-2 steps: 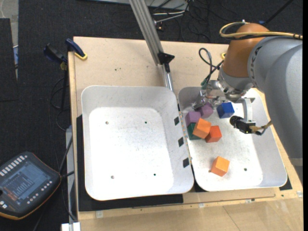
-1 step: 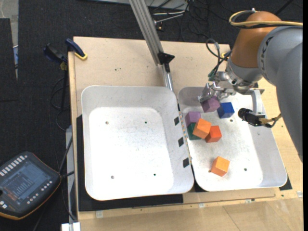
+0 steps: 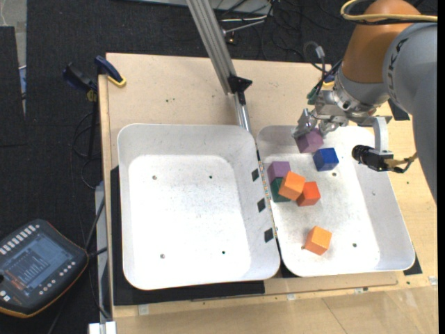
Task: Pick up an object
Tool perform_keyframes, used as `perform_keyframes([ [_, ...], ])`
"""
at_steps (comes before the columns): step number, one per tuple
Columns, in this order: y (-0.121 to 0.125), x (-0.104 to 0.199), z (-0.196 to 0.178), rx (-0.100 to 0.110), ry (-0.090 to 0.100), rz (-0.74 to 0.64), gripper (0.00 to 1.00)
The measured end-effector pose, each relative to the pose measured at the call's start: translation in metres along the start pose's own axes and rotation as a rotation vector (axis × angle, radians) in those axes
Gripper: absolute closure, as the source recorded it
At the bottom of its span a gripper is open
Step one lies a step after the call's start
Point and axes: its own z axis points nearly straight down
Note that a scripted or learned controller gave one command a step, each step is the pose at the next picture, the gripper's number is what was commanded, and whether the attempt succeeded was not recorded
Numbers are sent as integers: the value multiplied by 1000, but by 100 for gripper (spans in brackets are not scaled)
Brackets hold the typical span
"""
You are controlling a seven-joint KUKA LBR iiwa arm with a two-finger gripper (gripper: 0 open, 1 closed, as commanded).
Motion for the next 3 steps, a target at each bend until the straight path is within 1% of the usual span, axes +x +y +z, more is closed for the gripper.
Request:
perform_keyframes([
  [1, -1, -9, -57, -1, -1, 2, 100],
  [2, 4, 48, -64, 3, 3, -6, 100],
  [3, -2, 103, -49, 8, 2, -5, 100],
])
